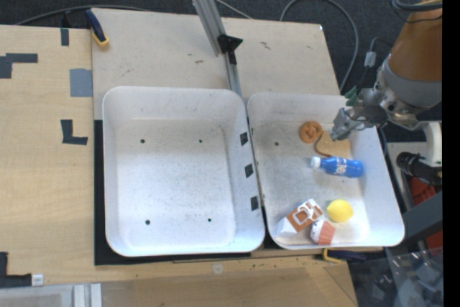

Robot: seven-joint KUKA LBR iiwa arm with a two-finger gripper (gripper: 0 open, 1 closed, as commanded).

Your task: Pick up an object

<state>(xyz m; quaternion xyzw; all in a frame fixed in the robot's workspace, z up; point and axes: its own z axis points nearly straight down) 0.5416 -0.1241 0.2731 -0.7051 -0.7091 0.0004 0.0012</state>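
Robotics lab, plywood bench (pixel 43 154) patched with grey and black tape, two white bins (pixel 176 169) side by side, industrial arm (pixel 417 54) at the bench's right edge, loose cables (pixel 316 7) on dark carpet beyond the far edge

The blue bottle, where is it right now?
The blue bottle lies on its side in the right bin, just below the gripper, above the yellow ball.

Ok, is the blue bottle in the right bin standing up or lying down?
Lying down. The blue bottle rests on its side on the right bin floor, white cap pointing toward the left bin.
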